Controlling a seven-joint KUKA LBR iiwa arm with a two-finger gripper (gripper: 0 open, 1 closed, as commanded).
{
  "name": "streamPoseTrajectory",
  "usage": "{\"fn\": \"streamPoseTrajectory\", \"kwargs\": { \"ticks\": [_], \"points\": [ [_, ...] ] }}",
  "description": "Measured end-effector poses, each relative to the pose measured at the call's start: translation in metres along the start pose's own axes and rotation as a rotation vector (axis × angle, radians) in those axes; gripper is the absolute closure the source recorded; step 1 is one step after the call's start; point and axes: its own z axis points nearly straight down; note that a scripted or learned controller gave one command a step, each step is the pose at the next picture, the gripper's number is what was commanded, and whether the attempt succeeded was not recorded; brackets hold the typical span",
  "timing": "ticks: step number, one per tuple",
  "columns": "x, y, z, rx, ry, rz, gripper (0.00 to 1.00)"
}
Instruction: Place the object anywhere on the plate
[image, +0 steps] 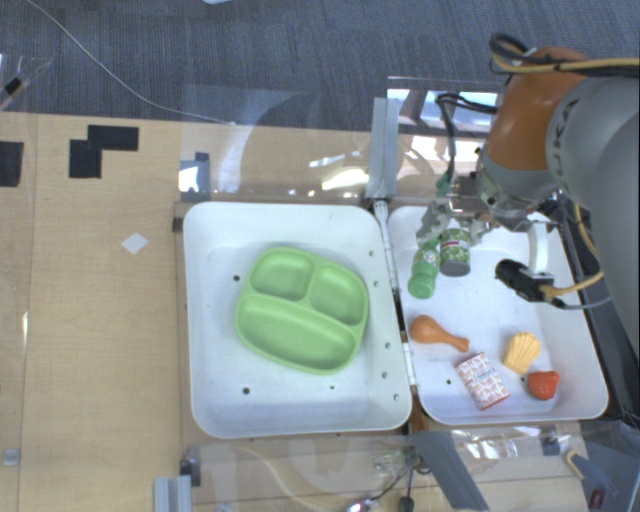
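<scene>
Both white bins (200, 400) abut; jaws over green bottle (424, 272) near the divider, grip unclear.

two bins (200, 300), one plate (302, 309), one bottle (424, 272), one drumstick (437, 332), one box (482, 381), one corn (521, 351), one tomato (542, 384).

In the right bin (596, 398), an orange drumstick (437, 333) lies left of a small patterned box (482, 381). A yellow corn piece (521, 351) sits just beside a red fruit (542, 384) at the near right corner.
</scene>
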Motion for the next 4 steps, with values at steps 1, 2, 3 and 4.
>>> {"fn": "streamPoseTrajectory", "kwargs": {
  "ticks": [1, 2, 3, 4],
  "points": [
    [0.098, -0.047, 0.000, 0.000, 0.001, 0.002, 1.00],
    [0.098, -0.047, 0.000, 0.001, 0.001, 0.003, 0.00],
    [0.099, -0.045, -0.011, -0.003, 0.002, -0.001, 1.00],
    [0.099, -0.045, -0.011, -0.003, 0.002, 0.000, 0.00]
  ]
}}
